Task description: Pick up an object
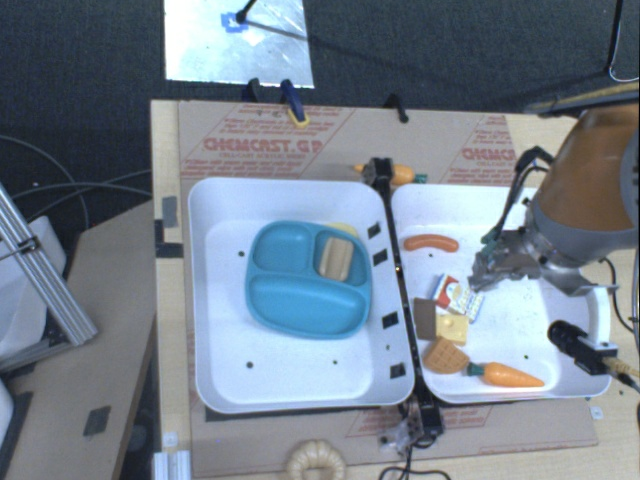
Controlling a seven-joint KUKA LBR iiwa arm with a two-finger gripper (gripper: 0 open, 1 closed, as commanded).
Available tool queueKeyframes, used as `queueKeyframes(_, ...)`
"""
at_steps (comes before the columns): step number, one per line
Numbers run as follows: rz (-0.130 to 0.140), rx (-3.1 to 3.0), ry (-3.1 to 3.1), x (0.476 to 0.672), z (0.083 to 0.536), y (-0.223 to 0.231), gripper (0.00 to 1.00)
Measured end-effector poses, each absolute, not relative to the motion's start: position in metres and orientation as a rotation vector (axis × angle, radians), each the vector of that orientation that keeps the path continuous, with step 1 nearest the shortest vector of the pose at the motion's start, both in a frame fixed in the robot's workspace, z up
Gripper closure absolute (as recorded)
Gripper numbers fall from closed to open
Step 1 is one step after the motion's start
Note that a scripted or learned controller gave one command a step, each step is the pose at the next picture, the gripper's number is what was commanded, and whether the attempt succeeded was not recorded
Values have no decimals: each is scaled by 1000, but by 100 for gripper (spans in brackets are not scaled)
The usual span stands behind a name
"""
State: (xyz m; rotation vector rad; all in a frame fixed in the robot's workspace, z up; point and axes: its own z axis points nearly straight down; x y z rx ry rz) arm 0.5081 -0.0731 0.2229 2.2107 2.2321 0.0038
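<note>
Small carton (458, 298) mid right bin (560, 200), gripper (487, 273) low over its edge, likely lining up a grab; finger state unclear.

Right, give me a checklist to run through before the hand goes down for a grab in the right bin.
1. Hand is over the right bin: ok.
2. A target lies below it: the small red and white packet sits just beside the hand: ok.
3. Finger opening: cannot tell.
4. Target free of neighbours: not ok, the cheese slice and brown block crowd it.
5. Nothing already held: cannot tell.
6. Carrot and sausage lie apart from the hand: ok.
</note>
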Motion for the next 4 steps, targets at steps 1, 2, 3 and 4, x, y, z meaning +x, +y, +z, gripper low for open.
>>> queueKeyframes(1, 4, 2210, 2234, 510, 214, -17, 100)
queueKeyframes(2, 5, 2209, 2234, 501, 224, 38, 100)
queueKeyframes(3, 4, 2211, 2233, 508, 234, 90, 100)
queueKeyframes(4, -1, 2221, 2223, 502, 215, 87, 100)
